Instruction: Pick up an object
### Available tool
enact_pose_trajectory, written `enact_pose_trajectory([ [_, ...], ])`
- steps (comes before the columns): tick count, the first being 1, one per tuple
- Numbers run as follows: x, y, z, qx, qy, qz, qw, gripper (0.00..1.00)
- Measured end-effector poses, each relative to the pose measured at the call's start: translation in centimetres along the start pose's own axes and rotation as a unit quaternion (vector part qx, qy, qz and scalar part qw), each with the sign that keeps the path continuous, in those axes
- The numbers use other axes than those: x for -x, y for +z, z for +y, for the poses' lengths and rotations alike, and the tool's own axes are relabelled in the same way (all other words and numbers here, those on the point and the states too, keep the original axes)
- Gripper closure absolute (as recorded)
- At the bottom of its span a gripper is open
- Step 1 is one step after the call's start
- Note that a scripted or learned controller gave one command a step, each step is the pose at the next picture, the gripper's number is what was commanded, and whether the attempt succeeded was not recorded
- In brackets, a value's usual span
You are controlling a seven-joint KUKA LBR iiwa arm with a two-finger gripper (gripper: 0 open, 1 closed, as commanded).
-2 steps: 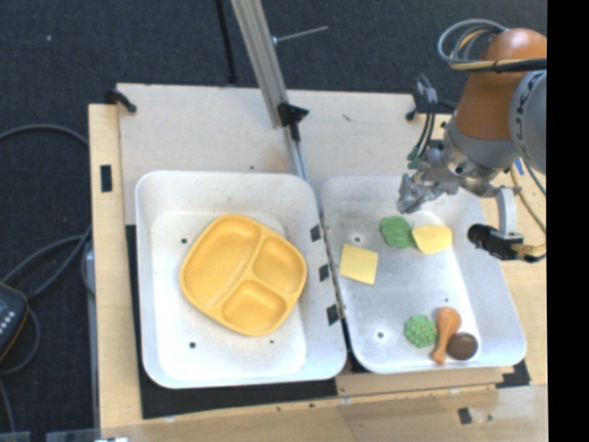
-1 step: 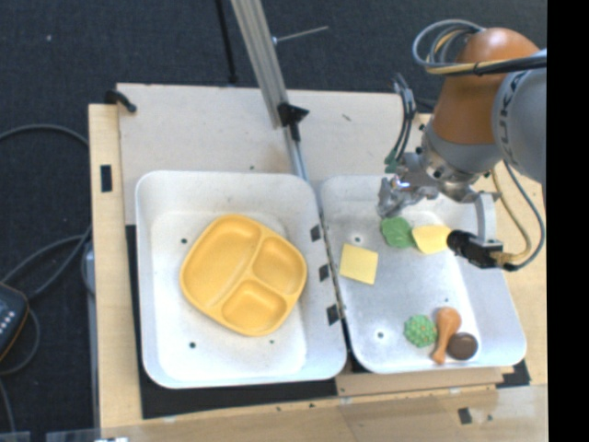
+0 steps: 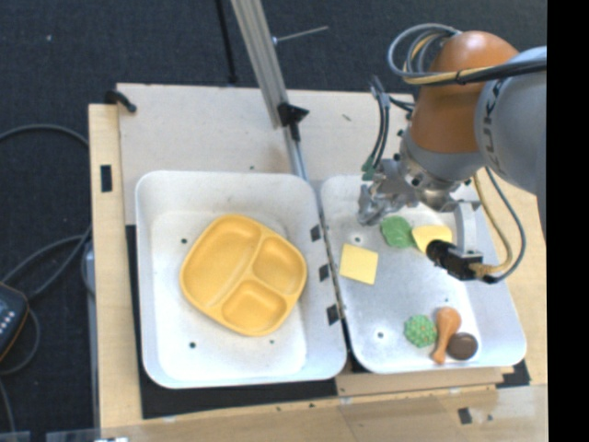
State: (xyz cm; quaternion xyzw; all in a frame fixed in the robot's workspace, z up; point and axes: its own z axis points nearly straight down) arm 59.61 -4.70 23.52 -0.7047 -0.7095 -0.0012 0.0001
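Arm (image 3: 460,99) enters from upper right, orange band over right bin (image 3: 368,330). Gripper (image 3: 379,201) low at upper left of right bin, just beside green piece (image 3: 397,232); how far open, and whether it holds anything, can't tell.

Yellow piece (image 3: 431,238) right of green piece, touching it. Yellow square (image 3: 359,264) centre-left of bin. Green lump (image 3: 421,331), drumstick (image 3: 445,331), brown ball (image 3: 463,345) clustered at lower right.

Left bin (image 3: 156,201): yellow tray (image 3: 243,273), three compartments, tilted, mid-bin.
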Motion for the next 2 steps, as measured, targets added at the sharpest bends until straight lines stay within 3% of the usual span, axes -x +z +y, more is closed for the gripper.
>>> enact_pose_trajectory([
  [2,-9.8,1.2,-3.7,-0.001,0.000,0.000,1.0000,1.00],
])
